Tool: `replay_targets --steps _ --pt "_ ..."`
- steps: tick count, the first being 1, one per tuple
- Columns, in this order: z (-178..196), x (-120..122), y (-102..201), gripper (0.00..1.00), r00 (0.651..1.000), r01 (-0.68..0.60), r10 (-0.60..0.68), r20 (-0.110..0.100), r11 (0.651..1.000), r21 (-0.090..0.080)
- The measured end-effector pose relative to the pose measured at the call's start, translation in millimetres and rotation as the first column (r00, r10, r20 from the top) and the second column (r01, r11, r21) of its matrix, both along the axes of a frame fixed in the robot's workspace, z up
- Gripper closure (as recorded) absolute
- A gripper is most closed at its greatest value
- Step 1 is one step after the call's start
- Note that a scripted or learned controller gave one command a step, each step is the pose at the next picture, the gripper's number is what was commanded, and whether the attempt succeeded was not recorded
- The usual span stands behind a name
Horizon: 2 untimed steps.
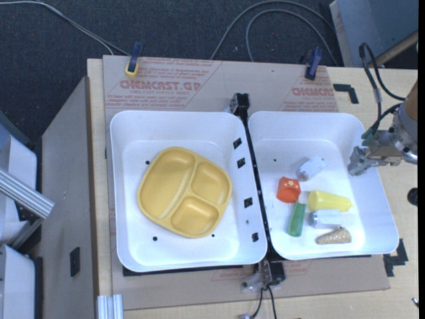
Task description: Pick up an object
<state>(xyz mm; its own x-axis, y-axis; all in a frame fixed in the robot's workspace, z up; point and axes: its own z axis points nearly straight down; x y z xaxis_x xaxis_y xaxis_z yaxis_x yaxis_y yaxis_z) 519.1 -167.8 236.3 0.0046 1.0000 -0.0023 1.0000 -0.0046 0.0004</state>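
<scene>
Six small things lie in the right bin (pixel 372 178), grouped in its lower middle. Orange block (pixel 288 190): blocky, reddish-orange, leftmost of the group. Green tube (pixel 297 219): slim, upright in the view, just below the orange block. Yellow piece (pixel 328 200): long, rounded, lying crosswise to the right of the orange block. White-grey piece (pixel 309 168): small, tilted, above the others; its form is hard to make out. Pale piece (pixel 325 217): whitish, tucked just under the yellow piece, almost lost against the white floor. Tan piece (pixel 334 236): speckled, tapering, nearest the bin's front edge; too small to name. Gripper (pixel 357 163): at the bin's right wall, apart from all six items; nothing is seen between its tips, and its opening cannot be told, since the tips are blurred against the rim. Arm (pixel 406 128): cut off by the frame's right side, with cables looping above it. Left bin (pixel 123 178): holds one yellow tray (pixel 184 191) with three compartments, lying flat and turned at an angle. Both bins rest on a brown board (pixel 199 78) held by two blue clamps (pixel 135 52).
</scene>
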Motion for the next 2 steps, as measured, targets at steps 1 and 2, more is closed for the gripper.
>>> replay_targets --steps 1,2 --pt "140 -23 -5 1.00 1.000 -0.005 0.005 0.017 1.000 -0.003" --pt "310 -16 8 1.00 1.000 -0.008 0.008 0.022 1.000 -0.004"
